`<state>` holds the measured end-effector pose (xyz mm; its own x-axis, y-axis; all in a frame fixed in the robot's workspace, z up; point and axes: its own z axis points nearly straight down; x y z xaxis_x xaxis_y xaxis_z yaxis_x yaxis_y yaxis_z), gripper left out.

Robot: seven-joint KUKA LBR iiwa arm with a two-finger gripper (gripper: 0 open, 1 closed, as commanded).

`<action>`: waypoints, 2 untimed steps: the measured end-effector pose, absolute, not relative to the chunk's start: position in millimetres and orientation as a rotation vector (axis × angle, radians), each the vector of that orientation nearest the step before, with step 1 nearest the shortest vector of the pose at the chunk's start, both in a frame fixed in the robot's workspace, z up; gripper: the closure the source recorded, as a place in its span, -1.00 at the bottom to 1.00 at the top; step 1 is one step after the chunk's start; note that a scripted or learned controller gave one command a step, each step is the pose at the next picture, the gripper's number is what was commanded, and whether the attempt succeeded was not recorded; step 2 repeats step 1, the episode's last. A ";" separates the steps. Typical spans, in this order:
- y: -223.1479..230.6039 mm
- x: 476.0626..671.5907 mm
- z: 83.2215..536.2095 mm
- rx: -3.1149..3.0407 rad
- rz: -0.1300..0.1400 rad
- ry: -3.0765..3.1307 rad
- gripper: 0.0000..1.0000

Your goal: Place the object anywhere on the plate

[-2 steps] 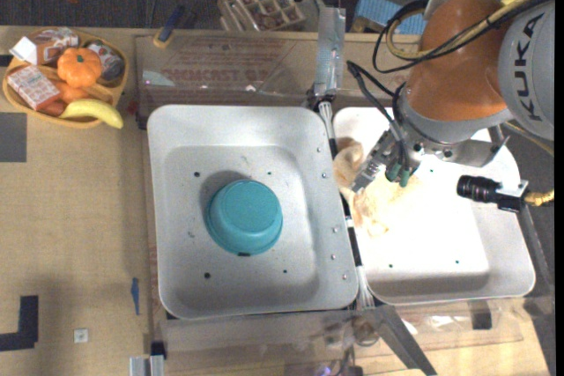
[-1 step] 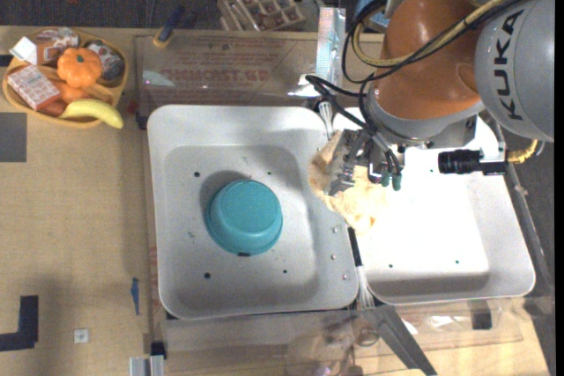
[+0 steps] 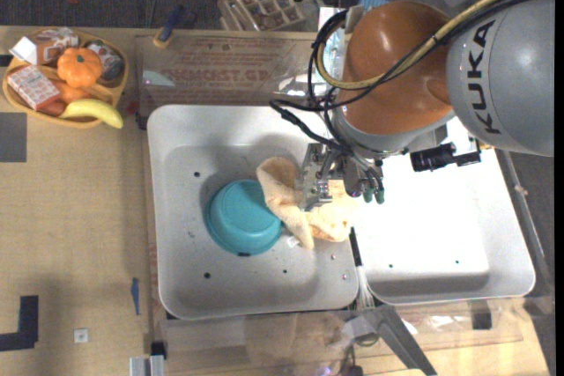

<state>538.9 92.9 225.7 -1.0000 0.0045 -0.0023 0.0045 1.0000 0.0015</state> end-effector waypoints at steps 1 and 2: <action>92.7 539.0 225.9 0.008 0.003 3.139 -1.00; 92.7 539.0 225.9 0.008 0.003 3.139 -1.00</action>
